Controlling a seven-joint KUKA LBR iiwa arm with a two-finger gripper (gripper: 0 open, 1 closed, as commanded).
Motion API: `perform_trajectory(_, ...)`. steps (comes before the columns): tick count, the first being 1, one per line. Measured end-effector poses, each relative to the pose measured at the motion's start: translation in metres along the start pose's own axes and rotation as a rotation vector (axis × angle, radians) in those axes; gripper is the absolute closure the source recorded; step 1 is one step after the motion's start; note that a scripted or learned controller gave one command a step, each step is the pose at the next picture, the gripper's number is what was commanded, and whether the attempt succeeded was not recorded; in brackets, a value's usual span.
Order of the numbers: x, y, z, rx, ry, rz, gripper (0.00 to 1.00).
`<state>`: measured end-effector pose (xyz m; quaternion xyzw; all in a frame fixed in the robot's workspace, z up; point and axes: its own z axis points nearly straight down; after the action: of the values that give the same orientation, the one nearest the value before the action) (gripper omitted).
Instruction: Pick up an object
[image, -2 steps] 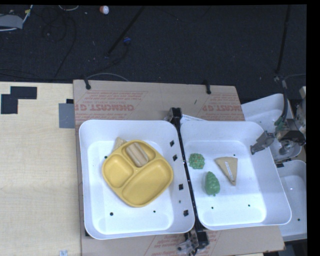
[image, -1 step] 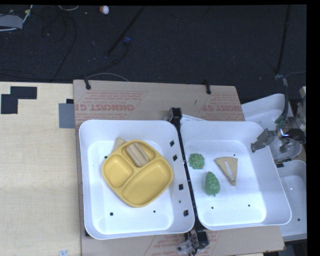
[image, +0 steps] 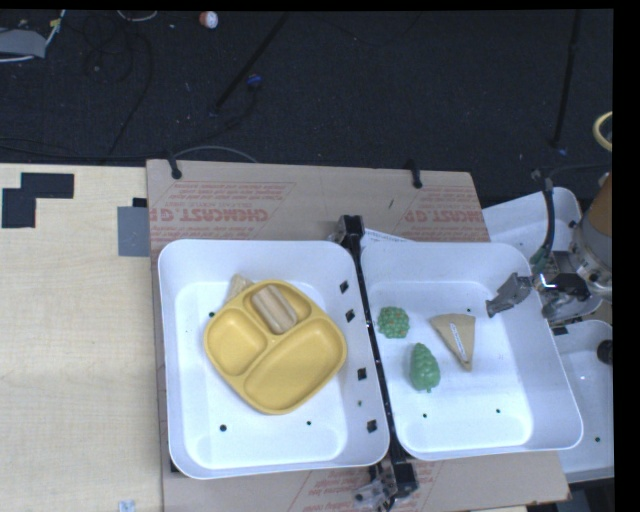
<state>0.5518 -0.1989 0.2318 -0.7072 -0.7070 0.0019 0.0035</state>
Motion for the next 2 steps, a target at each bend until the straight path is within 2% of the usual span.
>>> perform_trajectory(1,0.004,-0.006,0.063,0.002,0.001,0.000,0.00)
perform_trajectory(2,0.006,-0.005,0.106,0.000,0.001,0.000,0.00)
